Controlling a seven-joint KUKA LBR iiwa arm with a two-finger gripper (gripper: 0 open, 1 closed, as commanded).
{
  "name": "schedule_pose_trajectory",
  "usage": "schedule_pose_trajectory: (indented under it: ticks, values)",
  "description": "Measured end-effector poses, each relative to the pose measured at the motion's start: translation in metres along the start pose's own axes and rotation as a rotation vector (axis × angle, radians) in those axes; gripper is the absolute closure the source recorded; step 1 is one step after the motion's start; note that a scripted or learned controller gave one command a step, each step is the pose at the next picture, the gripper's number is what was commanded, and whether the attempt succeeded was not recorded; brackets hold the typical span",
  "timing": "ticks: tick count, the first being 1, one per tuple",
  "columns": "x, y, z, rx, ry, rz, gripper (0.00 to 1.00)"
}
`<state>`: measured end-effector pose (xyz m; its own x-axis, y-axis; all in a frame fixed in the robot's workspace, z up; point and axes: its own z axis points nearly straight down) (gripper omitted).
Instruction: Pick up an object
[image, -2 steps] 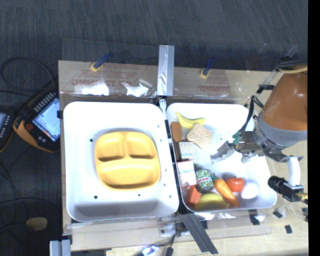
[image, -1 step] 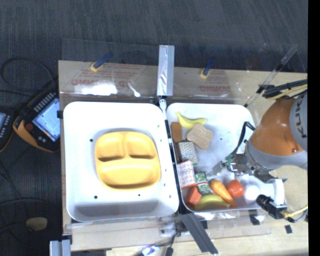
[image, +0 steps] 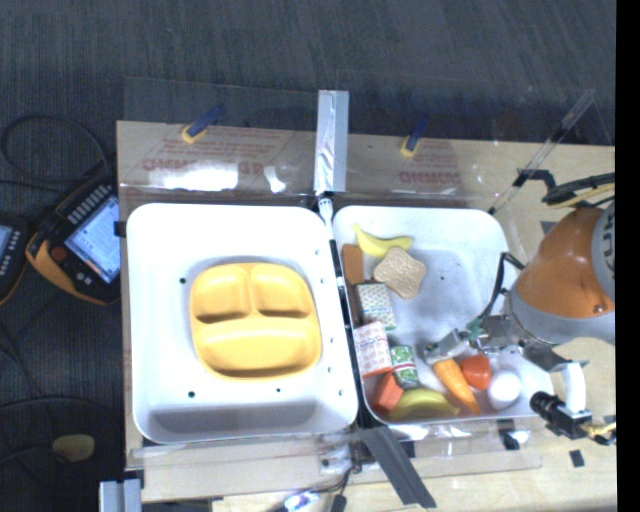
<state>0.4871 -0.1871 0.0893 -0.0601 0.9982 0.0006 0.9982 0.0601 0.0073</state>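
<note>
The right bin (image: 455, 222) holds several toy foods. A yellow banana (image: 383, 241) and a slice of bread (image: 400, 271) lie near its back. A checkered cracker (image: 376, 303) and a red and white packet (image: 372, 348) lie along its left wall. At the front sit an orange carrot (image: 455, 382), a red tomato (image: 477, 370), a white egg (image: 503, 388) and a yellow-green fruit (image: 420, 402). My gripper (image: 462, 343) hangs low in the front right part of this bin, just above the carrot and the tomato. I see nothing held between its fingers.
The left bin (image: 150, 300) carries a yellow divided tray (image: 255, 315). A brown piece (image: 352, 265) and a small green item (image: 403, 362) also lie in the right bin. The arm's orange band (image: 565, 268) stands over the right bin's right wall. A handheld controller (image: 85, 245) lies off the bench, left.
</note>
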Motion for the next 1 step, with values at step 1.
schedule_pose_trajectory:
  ticks: [1]
  values:
    - [0.0001, 0.0037, -0.011, -0.01, -0.003, -0.002, 1.0]
